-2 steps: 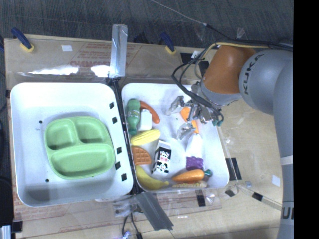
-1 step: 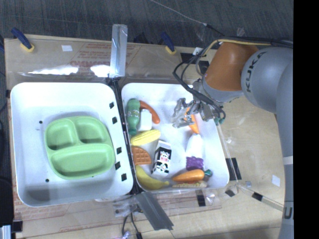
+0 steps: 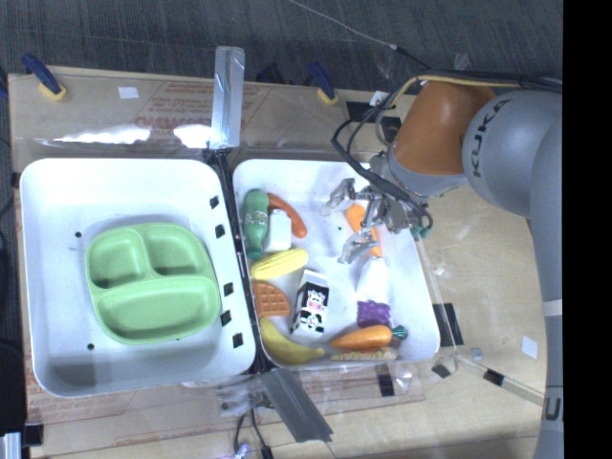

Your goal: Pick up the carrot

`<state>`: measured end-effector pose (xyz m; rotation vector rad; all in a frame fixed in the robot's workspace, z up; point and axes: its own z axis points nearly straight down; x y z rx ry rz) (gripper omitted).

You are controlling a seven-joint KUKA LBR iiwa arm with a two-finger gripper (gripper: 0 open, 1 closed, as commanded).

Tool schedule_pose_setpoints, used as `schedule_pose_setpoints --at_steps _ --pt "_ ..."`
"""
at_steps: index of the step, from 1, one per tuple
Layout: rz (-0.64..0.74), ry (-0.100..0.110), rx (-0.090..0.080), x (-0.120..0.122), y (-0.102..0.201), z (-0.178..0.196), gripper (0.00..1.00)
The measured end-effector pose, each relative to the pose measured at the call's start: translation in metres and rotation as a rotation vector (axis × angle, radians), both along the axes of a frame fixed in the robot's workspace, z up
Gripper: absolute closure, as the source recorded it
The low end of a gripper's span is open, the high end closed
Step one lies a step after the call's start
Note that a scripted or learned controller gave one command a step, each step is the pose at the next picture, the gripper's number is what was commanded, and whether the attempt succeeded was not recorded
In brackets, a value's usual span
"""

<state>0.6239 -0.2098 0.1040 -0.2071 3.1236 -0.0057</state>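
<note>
Brown bench (image 3: 478,256) boards lie under two white bins, with dark floor behind them. The grey arm (image 3: 516,151) with its orange band comes in from the right and reaches over the right bin (image 3: 427,295).

The gripper (image 3: 348,224) hangs low over the top right part of that bin. Its two shiny fingers (image 3: 338,196) are spread apart, one nearer the back wall and one nearer the middle of the bin. A small orange thing (image 3: 355,216) shows in the gap between them. I cannot tell if the fingers touch it, and they are not pinching it.

Just below the gripper lies a white bottle (image 3: 374,277). Below that is a purple bunch of grapes (image 3: 374,312). The carrot (image 3: 361,338), orange with a green top, lies flat by the front wall of the right bin, just under the grapes and well apart from the gripper.

To the left of the carrot is a yellow banana (image 3: 287,345), and a little milk carton (image 3: 311,306) with a cow on it. Further left are a brown waffle (image 3: 271,299), a yellow corn cob (image 3: 278,262), a green bottle (image 3: 255,220) and a red-orange pepper (image 3: 290,214).

The left bin (image 3: 48,256) holds a green plate (image 3: 151,280) with three parts.
</note>
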Motion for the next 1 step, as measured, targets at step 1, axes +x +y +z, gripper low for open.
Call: schedule_pose_setpoints --at_steps 1 --pt "0.004 -0.010 -0.003 0.0021 0.0004 0.0114 1.00"
